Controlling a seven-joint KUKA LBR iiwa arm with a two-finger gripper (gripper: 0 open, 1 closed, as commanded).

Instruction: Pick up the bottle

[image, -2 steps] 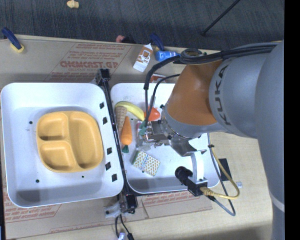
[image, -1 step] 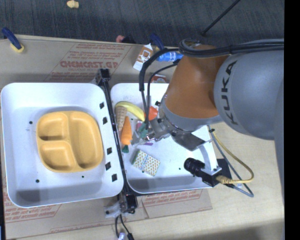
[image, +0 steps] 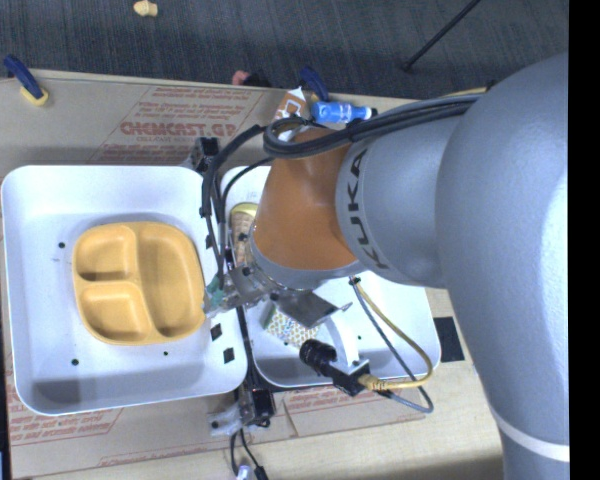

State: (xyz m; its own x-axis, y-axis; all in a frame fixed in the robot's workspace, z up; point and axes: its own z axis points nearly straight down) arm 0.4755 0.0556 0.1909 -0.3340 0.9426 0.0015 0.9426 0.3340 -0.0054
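The grey arm with its orange band (image: 305, 213) hangs over the right bin (image: 420, 338) and hides most of it. The gripper (image: 230, 290) sits low at the left edge of that bin, close to the wall between the two bins. A small pale yellow rounded object (image: 243, 215), possibly the top of the bottle, peeks out beside the orange band at the bin's left rear. The rest of it is hidden by the arm. A small teal piece (image: 214, 293) shows at the gripper's left side.
A yellow divided plate (image: 138, 280) lies in the left bin (image: 40, 368). A patterned flat item (image: 283, 322) lies under the wrist in the right bin. Black cables (image: 212, 203) run along the divider. Blue clamps (image: 26, 80) grip the bench's rear edge.
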